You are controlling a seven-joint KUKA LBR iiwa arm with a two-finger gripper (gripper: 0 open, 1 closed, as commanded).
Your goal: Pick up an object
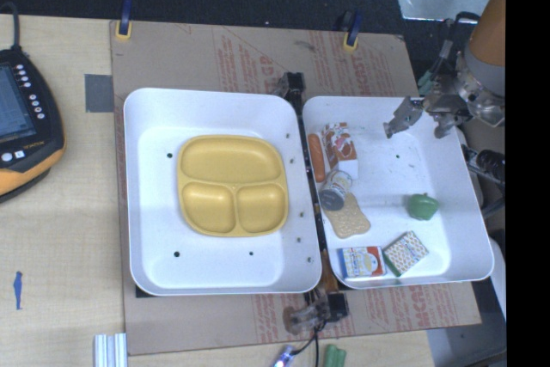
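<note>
Open claw above the right bin

Yellow divided tray point(232, 185) in left bin point(146, 185); gripper point(421, 120), fingers spread and empty, over right bin's point(447, 185) far edge; green object point(422, 205) nearby, small, rounded, likely to slip out.

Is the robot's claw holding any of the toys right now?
No. The gripper is open above the right bin, with nothing between its fingers.

Green object point(422, 205) lies in right bin point(447, 176).
</note>
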